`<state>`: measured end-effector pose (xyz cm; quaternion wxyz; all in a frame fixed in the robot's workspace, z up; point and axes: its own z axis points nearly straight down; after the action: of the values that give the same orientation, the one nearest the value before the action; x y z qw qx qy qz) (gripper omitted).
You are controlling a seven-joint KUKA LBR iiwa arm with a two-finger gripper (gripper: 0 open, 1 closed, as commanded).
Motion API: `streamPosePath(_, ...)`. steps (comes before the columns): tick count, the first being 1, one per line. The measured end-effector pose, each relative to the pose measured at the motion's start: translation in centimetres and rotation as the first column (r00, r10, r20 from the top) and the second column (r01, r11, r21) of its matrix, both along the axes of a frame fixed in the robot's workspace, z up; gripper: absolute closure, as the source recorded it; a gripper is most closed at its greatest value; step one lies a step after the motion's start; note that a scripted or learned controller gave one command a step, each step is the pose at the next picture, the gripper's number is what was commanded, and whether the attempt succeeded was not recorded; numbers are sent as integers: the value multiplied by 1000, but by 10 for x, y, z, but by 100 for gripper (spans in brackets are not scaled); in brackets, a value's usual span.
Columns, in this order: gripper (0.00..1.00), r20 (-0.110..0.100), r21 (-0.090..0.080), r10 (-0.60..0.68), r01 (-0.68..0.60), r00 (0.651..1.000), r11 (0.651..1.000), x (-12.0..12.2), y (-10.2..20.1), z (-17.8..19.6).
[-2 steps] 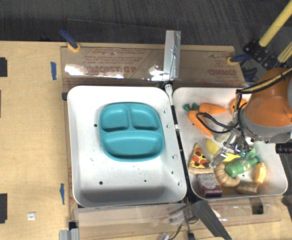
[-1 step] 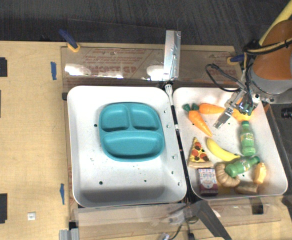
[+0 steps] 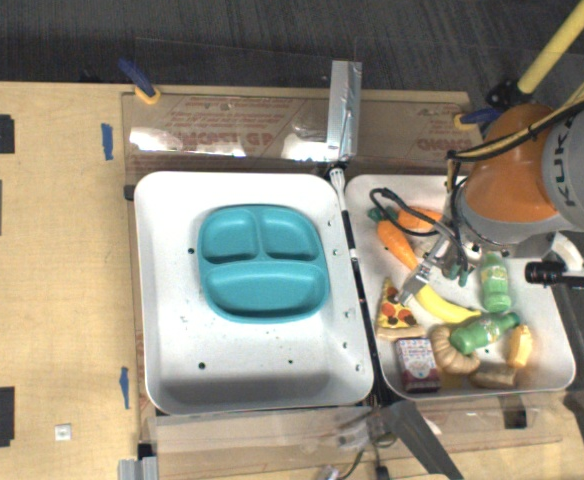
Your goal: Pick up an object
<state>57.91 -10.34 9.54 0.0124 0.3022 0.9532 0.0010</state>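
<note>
Largest first: pale plywood bench (image 3: 52, 268), bearing two shallow white plastic bins side by side. In the left bin (image 3: 172, 348), a teal moulded plastic plate with three compartments (image 3: 262, 263), lying flat near the middle. In the right bin (image 3: 557, 363), a crowd of toy food. Above that bin, the grey arm with its orange band (image 3: 517, 183), reaching in from the right and bending down to the two-finger gripper (image 3: 419, 280).

Gripper tip low over the left half of the right bin, just above the near end of a curved yellow plastic banana (image 3: 444, 306). Whether open or closed, and whether anything is held: cannot tell, the tip too small and too cluttered.

Key relation, as a judgement: banana directly beneath and to the right of the tip, long axis running from upper left down to lower right, so a grasp across that axis looks likeliest. Just above, an orange plastic carrot (image 3: 397, 243), slanting the same way. Beside the tip on the left, a small pizza-slice toy (image 3: 396, 311). Further right, a green ridged bottle-like toy (image 3: 493, 283); below, a green leafy vegetable toy (image 3: 477, 334) and a small red printed box (image 3: 415, 358).

Little room: neighbours near on every side, the bin wall close at left.
</note>
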Motion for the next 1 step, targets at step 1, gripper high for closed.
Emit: streamPosePath(1,100,1,3,3,-3,1000,1000,1,2,11)
